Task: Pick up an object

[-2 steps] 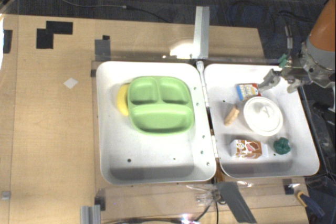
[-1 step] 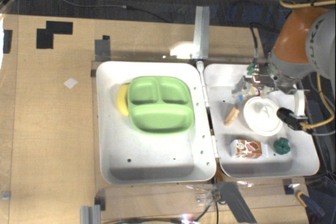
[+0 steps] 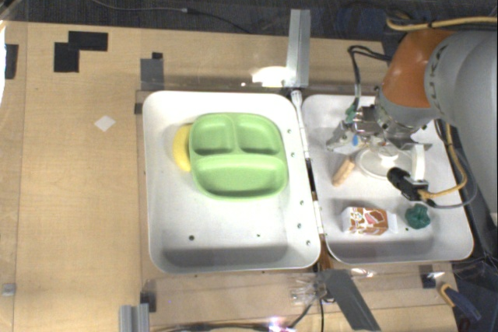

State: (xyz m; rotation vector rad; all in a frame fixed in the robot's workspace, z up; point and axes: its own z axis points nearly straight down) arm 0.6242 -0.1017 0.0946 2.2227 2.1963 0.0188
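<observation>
Red-and-white packet (image 3: 366,220) in right bin (image 3: 451,245) (front), hand (image 3: 364,134) well behind.

Two white bins (image 3: 156,190) are sitting side by side: one green tray (image 3: 236,154) and one yellow item (image 3: 180,148) left; four small objects (image 3: 366,220) right.

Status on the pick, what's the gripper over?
Gripper low in right bin, nothing seen held. Tan piece just beside it. Snack packet, dark green object nearer front. Green divided tray in left bin.
</observation>
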